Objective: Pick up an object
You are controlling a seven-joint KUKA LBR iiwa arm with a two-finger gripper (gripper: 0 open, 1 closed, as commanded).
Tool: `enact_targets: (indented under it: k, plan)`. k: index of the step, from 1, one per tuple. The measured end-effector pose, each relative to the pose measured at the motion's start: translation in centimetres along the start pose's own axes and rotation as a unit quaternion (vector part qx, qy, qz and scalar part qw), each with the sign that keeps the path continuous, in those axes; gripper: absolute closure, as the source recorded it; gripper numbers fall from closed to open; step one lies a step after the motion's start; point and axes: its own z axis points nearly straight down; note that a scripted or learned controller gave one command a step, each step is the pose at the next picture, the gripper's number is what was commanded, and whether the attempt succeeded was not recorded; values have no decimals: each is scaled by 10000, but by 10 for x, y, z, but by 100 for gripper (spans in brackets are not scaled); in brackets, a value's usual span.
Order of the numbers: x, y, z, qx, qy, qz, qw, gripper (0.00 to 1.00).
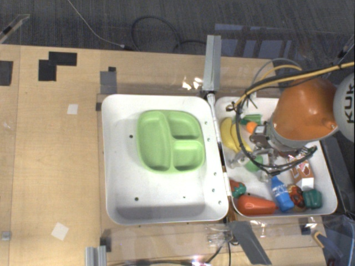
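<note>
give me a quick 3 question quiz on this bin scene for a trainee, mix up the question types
1. True or false: the green divided tray lies in the left bin.
2. Multiple choice: the yellow banana lies nearest which side of the right bin? A) the side next to the left bin B) the far right side C) the bottom corner beside the blue bottle
3. Fill in: over the right bin, the arm's orange band sits above the ____.

Key: 1 true; 2 A; 3 gripper
</note>
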Motion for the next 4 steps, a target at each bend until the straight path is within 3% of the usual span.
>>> enact_targets:
  k: [1, 2, 3, 4]
  plan:
    - [2, 5, 0, 15, 4, -559, 9984, 0]
    - [-14, -21, 1, -33, 16, -1365, 9906, 0]
    - [-11, -13, 0, -3, 5, -1066, 9943, 0]
    - [-16, -15, -14, 37, -25, -1077, 9942, 100]
